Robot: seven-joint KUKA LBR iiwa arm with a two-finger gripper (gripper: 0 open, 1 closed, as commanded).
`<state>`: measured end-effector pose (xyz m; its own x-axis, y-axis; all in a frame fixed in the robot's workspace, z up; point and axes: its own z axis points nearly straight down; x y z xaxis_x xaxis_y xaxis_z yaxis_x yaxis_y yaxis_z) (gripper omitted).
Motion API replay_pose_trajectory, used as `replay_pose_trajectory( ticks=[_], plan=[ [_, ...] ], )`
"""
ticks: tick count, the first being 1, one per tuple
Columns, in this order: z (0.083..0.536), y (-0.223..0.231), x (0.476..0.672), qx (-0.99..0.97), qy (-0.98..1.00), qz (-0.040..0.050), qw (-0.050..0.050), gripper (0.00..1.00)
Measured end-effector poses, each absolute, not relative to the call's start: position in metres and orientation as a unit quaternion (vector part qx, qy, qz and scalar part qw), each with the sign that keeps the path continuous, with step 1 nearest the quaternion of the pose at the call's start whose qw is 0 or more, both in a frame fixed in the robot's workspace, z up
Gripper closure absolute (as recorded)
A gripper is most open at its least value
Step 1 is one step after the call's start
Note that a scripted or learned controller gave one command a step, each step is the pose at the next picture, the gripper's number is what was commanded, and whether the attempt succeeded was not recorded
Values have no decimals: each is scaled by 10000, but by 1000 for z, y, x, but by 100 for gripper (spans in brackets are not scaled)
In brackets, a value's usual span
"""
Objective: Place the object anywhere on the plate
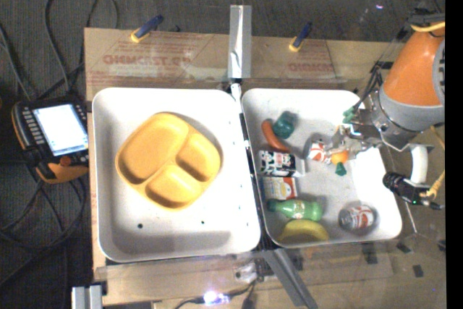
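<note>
Plate [169, 159], yellow and three-welled, sits bare in the left bin [108, 228], while my claw [346, 148] hangs over the right bin's [387, 228] clutter near a small orange-and-white object [318, 150]; finger state I cannot tell, so risk is a missed or doubled grab among neighbours.

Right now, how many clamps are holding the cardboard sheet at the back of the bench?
2. One blue-and-yellow spring clamp grips the cardboard's far edge above the left bin; the other grips it above the right bin. The arm could hide more at the right.
</note>
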<state>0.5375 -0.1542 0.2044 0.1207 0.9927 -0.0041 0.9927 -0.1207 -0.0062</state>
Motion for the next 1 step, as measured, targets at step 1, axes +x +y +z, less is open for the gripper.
replay_pose_trajectory(
  ticks=[1],
  plan=[
    [191,-84,550,-6836,-7299,26,26,100]
  ],
)
